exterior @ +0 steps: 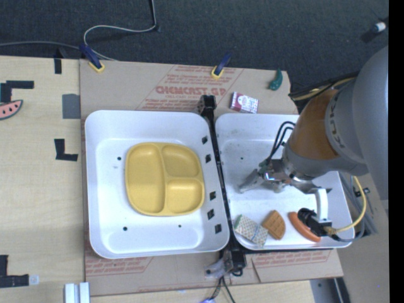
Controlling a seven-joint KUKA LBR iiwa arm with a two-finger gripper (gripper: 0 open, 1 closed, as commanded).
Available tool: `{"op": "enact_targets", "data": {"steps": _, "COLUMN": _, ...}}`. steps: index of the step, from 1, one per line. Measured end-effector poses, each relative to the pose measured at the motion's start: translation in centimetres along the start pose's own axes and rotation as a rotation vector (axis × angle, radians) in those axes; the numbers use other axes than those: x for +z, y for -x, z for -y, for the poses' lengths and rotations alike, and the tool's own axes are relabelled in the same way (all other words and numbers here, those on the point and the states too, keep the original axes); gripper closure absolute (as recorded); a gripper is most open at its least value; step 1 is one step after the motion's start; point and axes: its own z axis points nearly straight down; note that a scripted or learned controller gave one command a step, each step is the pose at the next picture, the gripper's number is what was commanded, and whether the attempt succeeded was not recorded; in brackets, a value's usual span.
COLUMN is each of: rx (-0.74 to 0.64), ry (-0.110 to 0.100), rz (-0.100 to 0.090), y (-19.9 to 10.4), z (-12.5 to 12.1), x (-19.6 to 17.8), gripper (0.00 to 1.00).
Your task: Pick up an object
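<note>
A thick grey robot arm (372, 115) is showing smooth, rounded metal housing. An orange band (312, 128) is wrapping around it just above the wrist. Thin black cables (281, 137) are looping beside the band. A yellow cable (360, 204) is curving along the arm's lower side. The gripper (252, 180) is showing pale metallic grey fingers on a darker, compact wrist block.

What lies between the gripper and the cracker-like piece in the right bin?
In the camera view, bare white bin floor separates the gripper from the tan cracker; no object lies between them. The checkered piece sits left of the cracker.
</note>
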Motion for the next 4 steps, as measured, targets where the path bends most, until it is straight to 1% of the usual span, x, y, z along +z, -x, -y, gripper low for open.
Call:
{"op": "enact_targets", "data": {"steps": 1, "rx": 0.001, "ry": 0.002, "rz": 0.003, "y": 0.1, "z": 0.0, "x": -1.0, "gripper": 1.0}}
{"op": "enact_targets", "data": {"steps": 2, "rx": 0.0, "ry": 0.0, "rz": 0.001, "y": 0.0, "z": 0.0, "x": -1.9, "gripper": 1.0}}
{"op": "enact_targets", "data": {"steps": 3, "rx": -0.002, "ry": -0.005, "rz": -0.002, "y": -6.8, "z": 5.4, "x": -9.8, "gripper": 1.0}}
{"op": "enact_targets", "data": {"steps": 4, "rx": -0.002, "ry": -0.005, "rz": -0.002, "y": -14.6, "z": 5.3, "x": -9.8, "gripper": 1.0}}
